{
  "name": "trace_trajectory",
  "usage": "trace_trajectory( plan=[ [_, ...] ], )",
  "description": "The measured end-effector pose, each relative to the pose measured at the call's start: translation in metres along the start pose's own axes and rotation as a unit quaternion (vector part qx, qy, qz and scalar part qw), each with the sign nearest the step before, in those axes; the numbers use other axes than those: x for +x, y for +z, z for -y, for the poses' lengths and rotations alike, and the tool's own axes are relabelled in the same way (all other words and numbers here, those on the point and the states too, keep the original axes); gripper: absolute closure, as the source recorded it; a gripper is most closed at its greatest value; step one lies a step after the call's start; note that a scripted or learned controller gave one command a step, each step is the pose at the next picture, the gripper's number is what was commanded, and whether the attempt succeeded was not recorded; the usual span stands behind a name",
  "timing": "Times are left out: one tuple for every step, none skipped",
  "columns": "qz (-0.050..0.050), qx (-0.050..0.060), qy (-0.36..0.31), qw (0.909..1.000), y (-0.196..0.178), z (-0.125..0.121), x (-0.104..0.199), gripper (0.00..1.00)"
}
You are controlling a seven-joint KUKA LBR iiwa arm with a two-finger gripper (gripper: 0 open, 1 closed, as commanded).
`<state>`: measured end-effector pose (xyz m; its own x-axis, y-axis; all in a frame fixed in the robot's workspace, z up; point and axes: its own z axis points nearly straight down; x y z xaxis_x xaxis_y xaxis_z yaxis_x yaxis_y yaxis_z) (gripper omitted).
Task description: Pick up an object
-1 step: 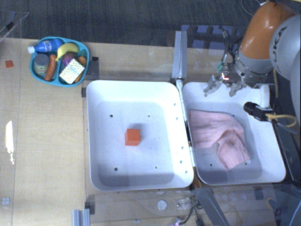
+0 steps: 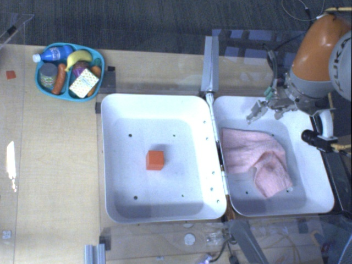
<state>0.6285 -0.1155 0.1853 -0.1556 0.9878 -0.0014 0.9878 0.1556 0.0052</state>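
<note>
Fingers (image 2: 263, 110) splayed apart, blurry, above pink cloth (image 2: 257, 161)

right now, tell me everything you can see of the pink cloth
The cloth is pale pink, soft-looking fabric, crumpled and folded into a loose heap with a raised lump toward its lower right. It lies on the floor of the right bin, its left edge against the bin's left wall. The tool is above it, apart.

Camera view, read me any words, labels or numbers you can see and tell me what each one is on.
"UK": partial dark letters on the arm's grey housing, cut off by the frame edge.
Blue bottle in the blue tray: label too small to read.
White patterned packet: print blurred.
</note>
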Motion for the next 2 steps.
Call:
trace_trajectory(
  plan=[
    [0.001,-0.002,-0.050,0.9987,0.090,0.012,-0.053,0.00],
    [0.002,-0.005,-0.124,0.9922,0.095,0.027,-0.024,0.00]
  ],
)
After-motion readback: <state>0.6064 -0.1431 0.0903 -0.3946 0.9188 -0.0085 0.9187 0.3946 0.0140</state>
